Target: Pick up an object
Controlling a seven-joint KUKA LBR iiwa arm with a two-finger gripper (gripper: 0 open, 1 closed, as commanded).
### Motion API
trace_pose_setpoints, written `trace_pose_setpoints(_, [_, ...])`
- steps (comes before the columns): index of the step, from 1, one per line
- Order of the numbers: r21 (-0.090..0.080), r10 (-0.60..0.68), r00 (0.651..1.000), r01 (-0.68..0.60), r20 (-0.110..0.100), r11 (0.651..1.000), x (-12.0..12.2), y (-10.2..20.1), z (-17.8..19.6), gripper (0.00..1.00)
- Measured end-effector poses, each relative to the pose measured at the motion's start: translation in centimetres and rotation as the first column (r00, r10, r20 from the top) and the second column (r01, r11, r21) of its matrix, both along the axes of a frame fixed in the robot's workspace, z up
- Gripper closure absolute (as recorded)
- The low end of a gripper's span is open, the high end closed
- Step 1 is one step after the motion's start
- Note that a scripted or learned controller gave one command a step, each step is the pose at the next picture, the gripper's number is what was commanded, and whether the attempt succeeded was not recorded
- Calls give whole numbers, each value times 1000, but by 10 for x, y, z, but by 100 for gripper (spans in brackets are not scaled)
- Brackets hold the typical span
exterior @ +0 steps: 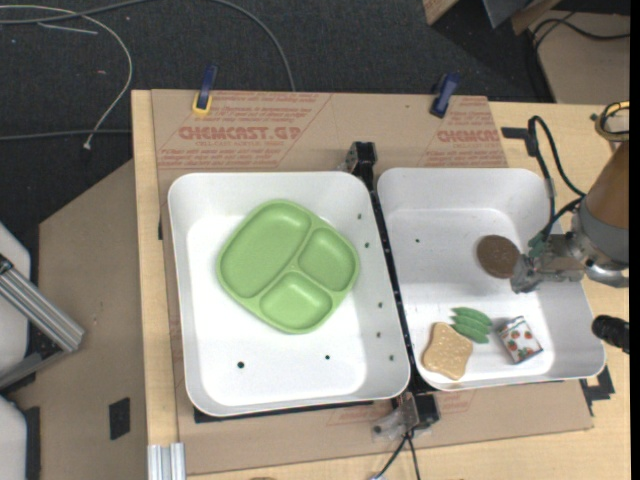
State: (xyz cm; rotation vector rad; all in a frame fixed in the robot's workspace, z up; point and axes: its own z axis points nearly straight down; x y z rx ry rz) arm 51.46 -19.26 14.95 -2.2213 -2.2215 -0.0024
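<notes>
I see the right white bin (440,193) as my landmark. In the bin to its left lies a green three-compartment plastic plate (288,265). The gripper (528,268) hangs over the landmark's right side — just beside a brown round disc (496,255). Along its near edge: tan toast-shaped piece (446,351), green leafy piece (471,323), small red-speckled packet (520,340).

We see a brown cardboard sheet printed with red lettering (240,128) covering the bench, held along its far edge by two blue spring clamps, one at the left (206,86) and one at the right (444,94). A black bracket (361,155) sits at the far end of the seam between the bins, and a grey metal fitting (405,418) sits at the near end. Behind the bench, thin grey cables (110,38) lie across dark carpet (300,18), and an aluminium extrusion bar (35,303) lies at the left edge.
</notes>
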Motion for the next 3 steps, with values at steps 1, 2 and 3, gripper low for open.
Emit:
trace_pose_setpoints(1, [-3,2,1000,-2,7,1000,7,6,61,100])
trace_pose_setpoints(2, [-2,1,1000,-1,2,1000,8,6,73,100])
trace_pose_setpoints(3, [1,5,1000,-5,-2,1000,21,56,66,100])
